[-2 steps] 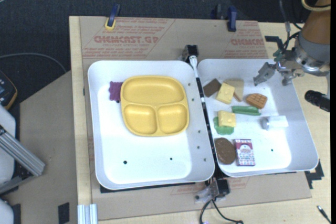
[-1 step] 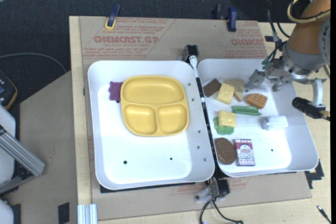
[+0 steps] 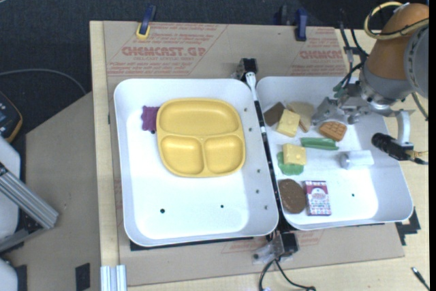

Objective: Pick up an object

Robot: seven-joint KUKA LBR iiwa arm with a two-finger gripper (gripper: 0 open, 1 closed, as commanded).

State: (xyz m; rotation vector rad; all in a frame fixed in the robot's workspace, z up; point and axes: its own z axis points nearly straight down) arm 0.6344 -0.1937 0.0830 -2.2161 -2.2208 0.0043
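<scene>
Dark carpet surrounds the cardboard-topped surface (image 3: 204, 44), on which two shallow white bins sit side by side. I take the yellow divided tray (image 3: 201, 135) as landmark: it lies in the left bin (image 3: 136, 201), with a small purple item (image 3: 149, 117) touching its left edge. All the loose pieces lie to the tray's right, in the right bin (image 3: 388, 197): a brown wedge (image 3: 273, 114), pale yellow blocks (image 3: 289, 123), a green bean-like stick (image 3: 319, 143), a yellow-and-green piece (image 3: 293, 157), a dark oval cookie (image 3: 292, 195), a small red-and-white packet (image 3: 317, 198), a white-grey cylinder (image 3: 357, 159) and a tan waffle-like biscuit (image 3: 332, 129).

The end effector (image 3: 340, 109) hangs at the far right of the tray, low over the upper part of the right bin; whether its fingers are apart or together I cannot tell. The biscuit lies just below and slightly left of it, apparently the nearest candidate, its longer side running roughly left to right. Nothing is seen gripped, so the pick looks not yet made; a short descent toward the biscuit seems the likely move.
</scene>
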